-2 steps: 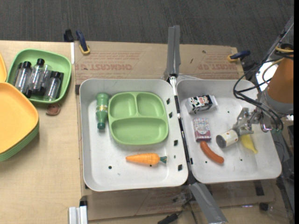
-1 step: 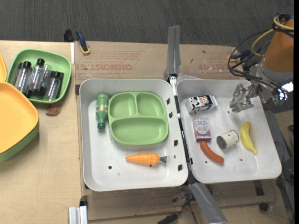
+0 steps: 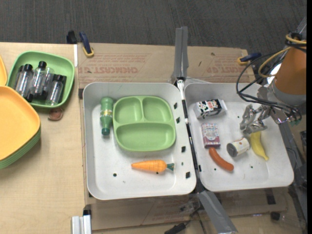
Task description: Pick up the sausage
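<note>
The gripper [image 3: 252,121] hangs over the right bin [image 3: 278,179], up and to the right of the sausage [image 3: 221,159], with nothing seen between its metal fingers; whether they stand apart or together I cannot tell from this slant. Just below it lie the banana [image 3: 259,146] and a small white cylinder [image 3: 238,147], the cylinder near the sausage's upper right, close to its far end. The sausage itself lies on the bin floor at an angle, its upper end just under the pink card box [image 3: 210,134], its lower end pointing toward the bin's front right. Farther up from the sausage sits the black-and-white carton [image 3: 210,107].

To do this step well, I judge the claw should travel down-left until it is centred over the sausage's middle, then turn so the fingers straddle its short width, not its length. The descent should keep clear of the cylinder and the pink box, since either could be nudged or caught. Close only once the fingers reach the floor on both sides
</note>
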{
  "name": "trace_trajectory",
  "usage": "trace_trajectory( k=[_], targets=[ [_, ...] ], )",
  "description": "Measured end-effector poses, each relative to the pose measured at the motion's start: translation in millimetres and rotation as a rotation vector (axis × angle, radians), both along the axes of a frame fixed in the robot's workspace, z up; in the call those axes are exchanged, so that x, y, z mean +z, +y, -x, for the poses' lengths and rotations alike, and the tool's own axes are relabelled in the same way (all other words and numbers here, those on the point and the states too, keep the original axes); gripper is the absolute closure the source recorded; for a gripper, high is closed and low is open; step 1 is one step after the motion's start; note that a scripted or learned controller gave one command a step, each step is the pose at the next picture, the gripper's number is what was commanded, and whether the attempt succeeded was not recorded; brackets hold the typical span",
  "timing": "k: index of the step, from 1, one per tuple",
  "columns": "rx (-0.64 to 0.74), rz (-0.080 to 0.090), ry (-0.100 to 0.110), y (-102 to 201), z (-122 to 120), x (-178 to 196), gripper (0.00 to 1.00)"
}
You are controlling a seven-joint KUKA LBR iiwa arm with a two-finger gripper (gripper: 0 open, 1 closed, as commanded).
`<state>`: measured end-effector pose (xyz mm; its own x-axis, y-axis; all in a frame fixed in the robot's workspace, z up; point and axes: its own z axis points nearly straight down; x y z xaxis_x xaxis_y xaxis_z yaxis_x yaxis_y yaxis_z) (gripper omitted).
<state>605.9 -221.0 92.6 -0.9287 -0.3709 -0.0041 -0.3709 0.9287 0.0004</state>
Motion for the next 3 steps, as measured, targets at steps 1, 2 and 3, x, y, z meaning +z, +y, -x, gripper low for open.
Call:
trace_trajectory(
  k=[1, 2, 3],
  targets=[
    [0.131, 0.0, 0.001, 0.3, 27.8, -0.1, 1.0],
    [0.011, 0.001, -0.005, 0.5, -55.1, 24.5, 1.0],
    [0.151, 0.001, -0.001, -0.1, -18.4, 0.7, 1.0]
  ],
)
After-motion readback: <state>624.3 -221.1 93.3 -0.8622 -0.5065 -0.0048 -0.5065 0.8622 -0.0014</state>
